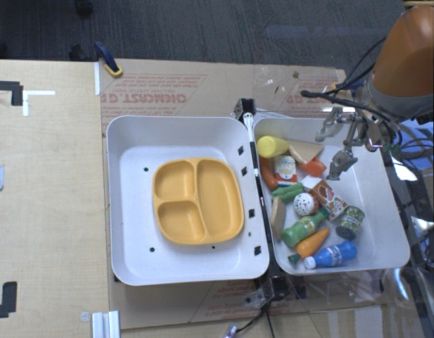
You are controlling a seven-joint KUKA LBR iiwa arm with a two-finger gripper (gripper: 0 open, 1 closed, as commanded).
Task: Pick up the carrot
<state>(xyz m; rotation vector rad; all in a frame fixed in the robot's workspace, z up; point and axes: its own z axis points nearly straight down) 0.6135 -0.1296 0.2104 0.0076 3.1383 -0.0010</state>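
I see the carrot (313, 243) lying low in the right bin (385, 238), between the green bottle (304, 227) and the blue bottle (331, 255); my gripper (341, 162) hangs above the bin's upper part, well apart from it; I cannot tell how it is set; a yellow divided plate (198, 201) sits in the left bin (125, 210).

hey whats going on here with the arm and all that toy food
A robot arm reaches in from the right, its gripper hovering over the upper part of the right bin, which holds a jumble of toy food. It is after the carrot, which lies untouched lower in that bin, between a green bottle and a blue bottle. Nothing is between the jaws. The left bin holds a yellow divided plate.
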